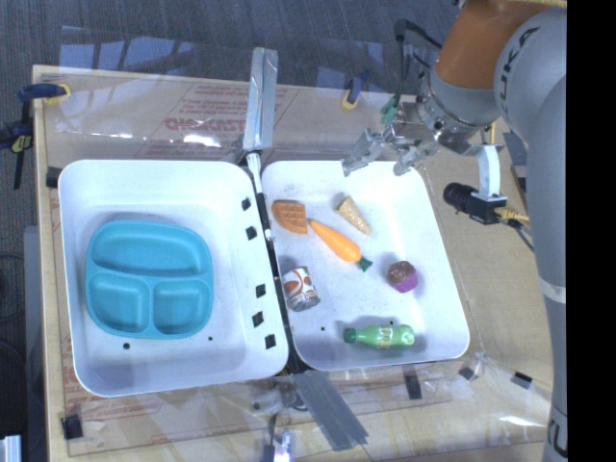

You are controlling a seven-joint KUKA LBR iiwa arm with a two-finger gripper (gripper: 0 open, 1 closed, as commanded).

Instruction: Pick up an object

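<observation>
Broadly, the worktop [500,287] carries two shallow white bins set side by side so that things can be lifted out of one and dropped in the other. The left bin [87,186] holds a blue divided tray [149,279], lying flat in its middle. The right bin [438,248] holds the loose items, scattered apart from each other, which leaves room for fingers to come down around any one of them. Above that bin's far edge hangs the arm [500,46], with the tool [383,154] poised over the rim and holding nothing; whether it is spread or pressed together I cannot tell from this slant. Of the items, the orange carrot [335,241] lies diagonally near the bin's middle, touching a brown toast-like piece [290,216] at its upper end. A green bottle [381,335] lies on its side near the front wall. A small can [300,288] sits tilted by the left wall, a pale wedge [353,215] lies nearest the tool, and a purple round piece [403,275] rests toward the right. The wedge looks the likeliest target.
</observation>
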